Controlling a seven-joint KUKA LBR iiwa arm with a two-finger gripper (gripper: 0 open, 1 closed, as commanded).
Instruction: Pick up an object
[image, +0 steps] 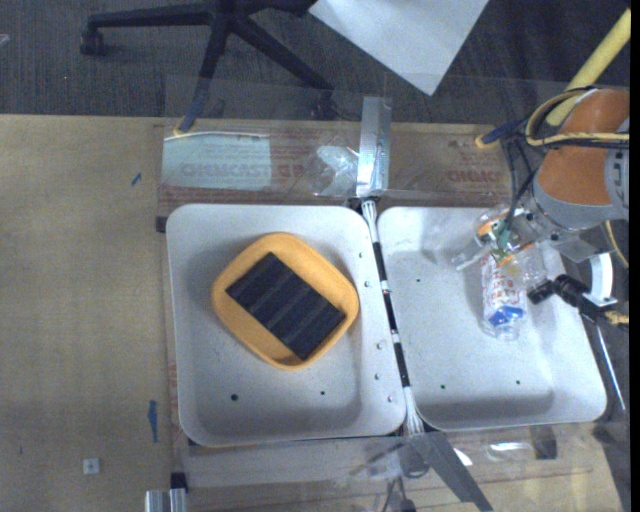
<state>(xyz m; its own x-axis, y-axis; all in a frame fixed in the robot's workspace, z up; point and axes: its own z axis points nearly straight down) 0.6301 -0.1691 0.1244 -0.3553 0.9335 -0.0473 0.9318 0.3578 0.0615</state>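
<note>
Gripper (503, 240) in right bin (440, 380), directly over bottle (502, 292). Bottle's long axis runs near-far, lying below it. Grip state: cannot tell.

Orange tray (285, 300) in left bin (195, 330) — clear bottle (502, 290) under the pincer (510, 240).

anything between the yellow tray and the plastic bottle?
In the camera view, just bare white bin floor and the two bins' adjoining rims. The yellow tray lies in the left bin, the plastic bottle in the right, under the gripper.
</note>
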